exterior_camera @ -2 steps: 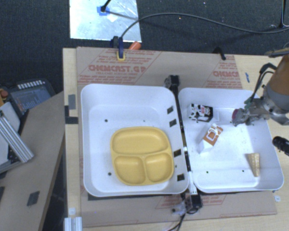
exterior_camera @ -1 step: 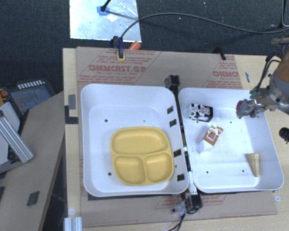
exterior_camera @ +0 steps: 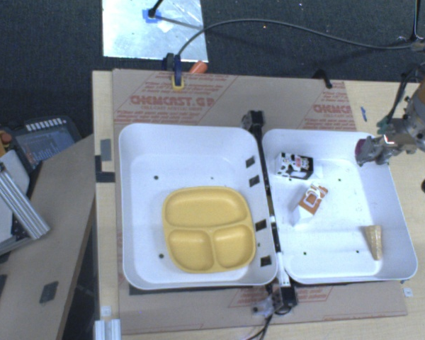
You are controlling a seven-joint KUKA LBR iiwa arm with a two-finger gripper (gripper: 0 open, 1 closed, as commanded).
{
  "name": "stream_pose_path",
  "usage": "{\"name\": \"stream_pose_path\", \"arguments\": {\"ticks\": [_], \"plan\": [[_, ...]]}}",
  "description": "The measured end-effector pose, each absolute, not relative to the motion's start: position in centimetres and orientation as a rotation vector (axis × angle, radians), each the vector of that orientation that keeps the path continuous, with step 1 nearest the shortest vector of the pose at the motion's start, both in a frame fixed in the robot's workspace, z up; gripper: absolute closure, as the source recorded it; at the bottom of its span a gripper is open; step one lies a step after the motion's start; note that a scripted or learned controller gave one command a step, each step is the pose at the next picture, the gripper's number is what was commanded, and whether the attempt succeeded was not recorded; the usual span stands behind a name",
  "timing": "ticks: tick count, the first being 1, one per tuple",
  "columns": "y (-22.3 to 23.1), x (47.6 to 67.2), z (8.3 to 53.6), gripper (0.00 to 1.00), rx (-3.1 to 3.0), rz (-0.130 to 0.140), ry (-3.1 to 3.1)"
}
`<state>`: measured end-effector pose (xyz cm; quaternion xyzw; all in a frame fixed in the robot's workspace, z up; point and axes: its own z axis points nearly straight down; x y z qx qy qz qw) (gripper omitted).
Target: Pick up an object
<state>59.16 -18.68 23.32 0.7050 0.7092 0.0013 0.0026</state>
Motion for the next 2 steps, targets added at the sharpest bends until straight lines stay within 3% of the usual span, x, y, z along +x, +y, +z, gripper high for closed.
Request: {"name": "stream_pose_path", "arguments": {"ticks": [2], "plan": [[-7.8,58.8,23.9,1.0,2.21,0.005,2.232]]}}
